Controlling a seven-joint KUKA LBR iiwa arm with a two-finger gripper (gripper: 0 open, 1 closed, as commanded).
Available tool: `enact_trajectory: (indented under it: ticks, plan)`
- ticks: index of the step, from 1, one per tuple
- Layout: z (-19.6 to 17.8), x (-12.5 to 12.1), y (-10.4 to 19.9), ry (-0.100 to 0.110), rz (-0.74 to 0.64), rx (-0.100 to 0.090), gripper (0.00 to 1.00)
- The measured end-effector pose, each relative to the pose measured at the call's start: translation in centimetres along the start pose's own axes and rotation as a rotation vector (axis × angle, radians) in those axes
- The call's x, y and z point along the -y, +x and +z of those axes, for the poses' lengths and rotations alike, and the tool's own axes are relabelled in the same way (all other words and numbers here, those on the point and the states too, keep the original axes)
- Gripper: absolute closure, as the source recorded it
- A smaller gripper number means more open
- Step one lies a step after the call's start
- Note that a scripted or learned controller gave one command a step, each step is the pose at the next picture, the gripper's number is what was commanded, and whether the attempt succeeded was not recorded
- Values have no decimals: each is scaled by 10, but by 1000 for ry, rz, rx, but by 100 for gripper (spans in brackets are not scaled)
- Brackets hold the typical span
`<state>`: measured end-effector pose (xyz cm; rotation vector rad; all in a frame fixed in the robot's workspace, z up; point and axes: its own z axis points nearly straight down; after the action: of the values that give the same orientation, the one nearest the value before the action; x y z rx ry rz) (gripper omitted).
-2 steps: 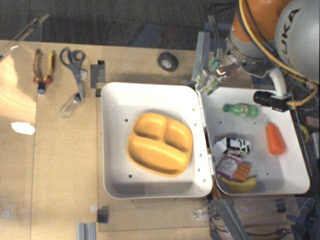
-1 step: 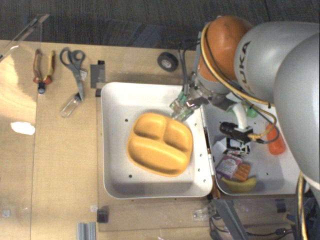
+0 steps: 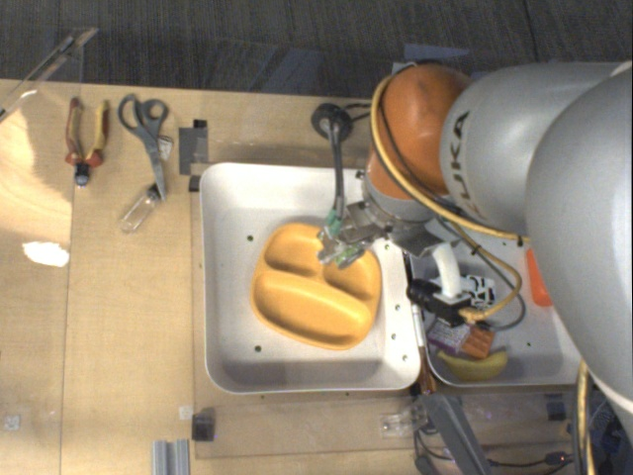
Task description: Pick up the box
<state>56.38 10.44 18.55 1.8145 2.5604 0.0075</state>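
A large grey robot arm (image 3: 554,166) with an orange band enters from the right and covers most of the right side of the picture. Under it lies a pale wooden bench (image 3: 109,344) bearing two shallow white bins. The left bin (image 3: 227,364) is in full view; the arm hides most of the right bin (image 3: 539,359).

A big, rounded, yellow-orange lump (image 3: 307,300), shaped like a loaf with three lobes, fills the middle of the left bin. The gripper (image 3: 341,245) sits directly over the lump's upper right part, touching it or very nearly. Whether it is open or closed cannot be told from here, and nothing can be seen held in it.

The box (image 3: 450,337) seems to be the small purple carton in the right bin, near the wall shared with the left bin, well apart from the gripper. It is crowded: a banana (image 3: 473,364) lies just below it, a brown item (image 3: 481,340) touches its right side, and a small black-and-white object (image 3: 478,290) sits above.

The box looks like light, stiff card that would dent under hard pressure. Its faces are probably smooth and a little slippery. The best hold is likely across its two narrow sides from above, though the neighbours leave little room.

On the bench left of the bins lie scissors (image 3: 148,132) and red-handled pliers (image 3: 84,137)
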Motion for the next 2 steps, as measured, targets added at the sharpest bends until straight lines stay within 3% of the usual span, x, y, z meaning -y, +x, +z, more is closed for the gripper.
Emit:
enact_trajectory:
  ticks: [1, 2]
  plan:
    - [0, -40, -49, 1, -84, 1, 100]
    - [-7, -90, -63, -1, -282, 2, 100]
